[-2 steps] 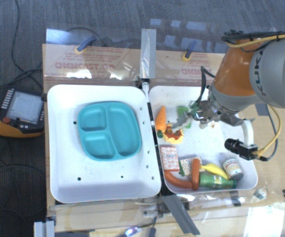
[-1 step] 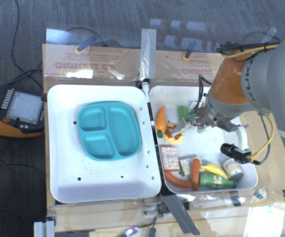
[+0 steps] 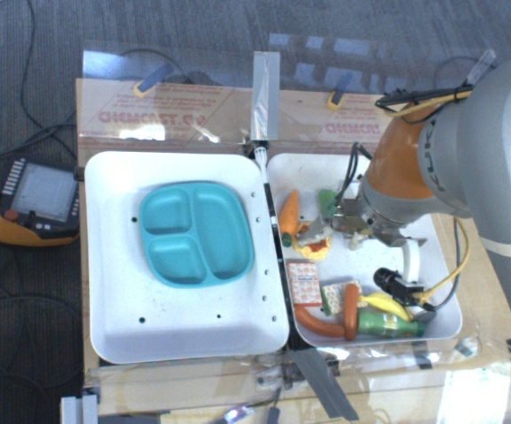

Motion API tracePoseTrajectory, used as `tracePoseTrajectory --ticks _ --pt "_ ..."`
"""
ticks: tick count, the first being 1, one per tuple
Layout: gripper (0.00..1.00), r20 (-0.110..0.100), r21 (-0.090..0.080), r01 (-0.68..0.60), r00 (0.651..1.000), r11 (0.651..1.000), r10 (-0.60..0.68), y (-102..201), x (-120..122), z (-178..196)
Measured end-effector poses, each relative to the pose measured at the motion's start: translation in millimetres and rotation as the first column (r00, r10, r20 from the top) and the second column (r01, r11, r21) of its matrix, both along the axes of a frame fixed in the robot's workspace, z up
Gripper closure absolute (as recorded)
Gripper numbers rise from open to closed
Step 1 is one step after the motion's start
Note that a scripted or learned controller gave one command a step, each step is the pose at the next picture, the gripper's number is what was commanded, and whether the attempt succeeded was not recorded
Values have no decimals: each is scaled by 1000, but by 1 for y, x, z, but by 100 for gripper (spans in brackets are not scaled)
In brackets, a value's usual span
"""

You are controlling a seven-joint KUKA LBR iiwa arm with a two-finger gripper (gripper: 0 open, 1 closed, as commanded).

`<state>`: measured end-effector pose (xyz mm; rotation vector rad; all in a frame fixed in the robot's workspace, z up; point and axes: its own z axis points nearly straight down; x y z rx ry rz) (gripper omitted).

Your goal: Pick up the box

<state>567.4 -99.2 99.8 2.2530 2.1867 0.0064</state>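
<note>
Reaching into the right white bin (image 3: 446, 312), your end effector (image 3: 348, 219) hangs over its upper middle; how it stands I cannot tell. You appear to be at the approach step: the small flat red-and-white carton box (image 3: 303, 282) lies lower left, untouched. Next, shift toward it and descend. Toy carrot (image 3: 288, 212), sausages and green bottle (image 3: 388, 325) crowd that bin; the left bin (image 3: 114, 312) holds a turquoise divided plate (image 3: 195, 233).

Small red-and-white box (image 3: 303, 282) flat at the right bin's left wall
</note>
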Motion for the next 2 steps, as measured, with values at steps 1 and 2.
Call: tracePoseTrajectory --ticks 1,2 --pt "0 -5 -3 56 998 998 -56 -15 -40 3" --pt "0 18 -7 103 994 995 -103 -2 -47 -6"
